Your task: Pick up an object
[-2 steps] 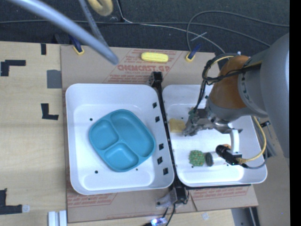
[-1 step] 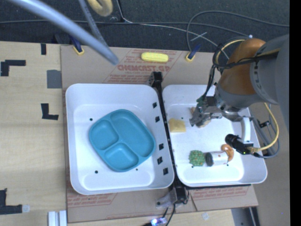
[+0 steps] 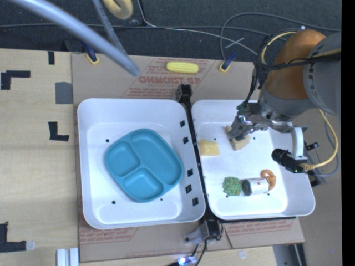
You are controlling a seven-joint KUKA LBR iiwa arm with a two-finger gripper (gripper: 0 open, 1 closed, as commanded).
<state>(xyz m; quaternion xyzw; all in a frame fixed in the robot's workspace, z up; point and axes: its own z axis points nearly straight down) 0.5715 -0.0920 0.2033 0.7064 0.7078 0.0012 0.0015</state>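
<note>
Claw [image 3: 239,131] sits low in the right bin [image 3: 294,204], upon a tan block [image 3: 240,143]; jaw state cannot be told. Grasp stage; next, a clean lift.

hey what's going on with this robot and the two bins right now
The arm reaches in from the right over the right bin, with its gripper down at a small tan piece near the bin's back. Whether it has a grip on that piece can't be told from here. In the same bin lie a pale yellow block, a green ball, a small cylinder and an orange ring. The left bin holds a blue divided tray.
</note>
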